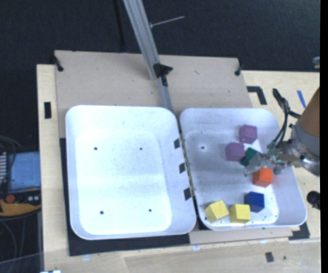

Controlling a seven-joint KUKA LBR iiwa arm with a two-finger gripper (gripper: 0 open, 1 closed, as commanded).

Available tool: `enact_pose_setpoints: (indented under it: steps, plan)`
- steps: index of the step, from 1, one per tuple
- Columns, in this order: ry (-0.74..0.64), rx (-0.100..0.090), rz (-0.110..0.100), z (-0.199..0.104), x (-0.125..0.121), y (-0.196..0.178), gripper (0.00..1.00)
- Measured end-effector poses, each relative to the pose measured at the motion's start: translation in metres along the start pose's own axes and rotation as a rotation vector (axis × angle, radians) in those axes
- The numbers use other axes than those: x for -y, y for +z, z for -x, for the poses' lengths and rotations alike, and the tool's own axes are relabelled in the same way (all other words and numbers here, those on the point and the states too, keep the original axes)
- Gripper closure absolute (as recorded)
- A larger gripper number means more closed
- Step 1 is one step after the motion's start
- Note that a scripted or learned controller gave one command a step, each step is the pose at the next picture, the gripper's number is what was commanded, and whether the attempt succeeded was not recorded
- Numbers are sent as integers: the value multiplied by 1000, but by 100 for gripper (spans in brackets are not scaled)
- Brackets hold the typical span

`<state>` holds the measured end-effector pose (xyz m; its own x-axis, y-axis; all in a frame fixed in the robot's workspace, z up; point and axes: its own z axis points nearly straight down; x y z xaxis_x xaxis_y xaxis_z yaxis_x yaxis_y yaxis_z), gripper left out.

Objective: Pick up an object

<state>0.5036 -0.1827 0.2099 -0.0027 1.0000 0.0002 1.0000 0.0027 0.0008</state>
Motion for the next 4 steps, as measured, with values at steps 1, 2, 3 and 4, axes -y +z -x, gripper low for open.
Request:
enact_pose_setpoints:
  steps: [1, 2, 3, 4]
  plan:
    - [2, 0, 1, 0, 0, 0, 0]
    - [3, 0, -4, -2, -4, 44, 0]
    - [4, -1, -4, -7, -7, 87, 0]
    - [4, 2, 2, -5, -8, 112, 0]
